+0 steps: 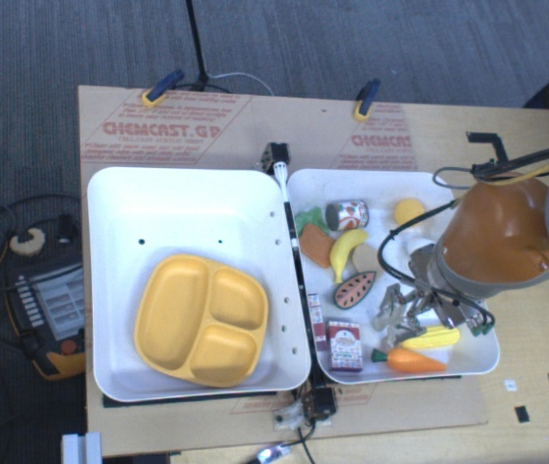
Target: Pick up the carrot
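**Carrot pick — gripper above front edge of right bin**

Bench carried two white bins side by side. Left bin (120, 211) held a yellow compartment tray (202, 319). Right bin (482, 361) was crowded with toy food, and over it hung the arm (502, 235), its orange band covering the back right corner.

Gripper (412, 315) sat low in the front half of the right bin, metal linkage showing beneath the wrist. Finger spacing could not be made out from this angle, so I could not tell its state; nothing was visibly between the fingers.

Carrot (416, 361) lay at the front wall of the right bin, towards the front right corner. Long axis ran roughly left to right, green top to the left, orange tip to the right. It lay just in front of the gripper, towards the camera. A yellow piece (431, 337) lay between the two, close beside the carrot and parallel to it.

Judgement: closing across the carrot's short axis would suit; the yellow neighbour risked being caught instead.
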Robot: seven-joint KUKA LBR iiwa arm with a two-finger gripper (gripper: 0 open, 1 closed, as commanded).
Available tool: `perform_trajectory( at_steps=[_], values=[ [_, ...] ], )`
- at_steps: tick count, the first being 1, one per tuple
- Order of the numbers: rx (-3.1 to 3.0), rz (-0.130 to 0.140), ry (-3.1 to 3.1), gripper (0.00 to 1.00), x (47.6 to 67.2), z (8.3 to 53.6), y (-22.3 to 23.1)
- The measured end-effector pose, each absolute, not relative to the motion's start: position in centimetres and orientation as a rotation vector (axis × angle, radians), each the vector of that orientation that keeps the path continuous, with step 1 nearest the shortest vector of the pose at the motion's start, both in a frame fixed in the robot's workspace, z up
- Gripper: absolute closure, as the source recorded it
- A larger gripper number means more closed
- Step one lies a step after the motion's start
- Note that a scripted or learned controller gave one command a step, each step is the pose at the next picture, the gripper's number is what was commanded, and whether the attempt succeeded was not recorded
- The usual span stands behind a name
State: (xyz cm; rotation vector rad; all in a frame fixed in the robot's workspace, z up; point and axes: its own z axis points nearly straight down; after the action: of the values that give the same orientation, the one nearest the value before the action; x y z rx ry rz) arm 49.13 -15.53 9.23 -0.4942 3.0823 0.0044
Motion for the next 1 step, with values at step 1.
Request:
perform_trajectory(
  at_steps=[1],
  values=[
    [-1.009, -0.021, 2.967, 1.0, 51.36, 9.28, -12.11]
  ],
)
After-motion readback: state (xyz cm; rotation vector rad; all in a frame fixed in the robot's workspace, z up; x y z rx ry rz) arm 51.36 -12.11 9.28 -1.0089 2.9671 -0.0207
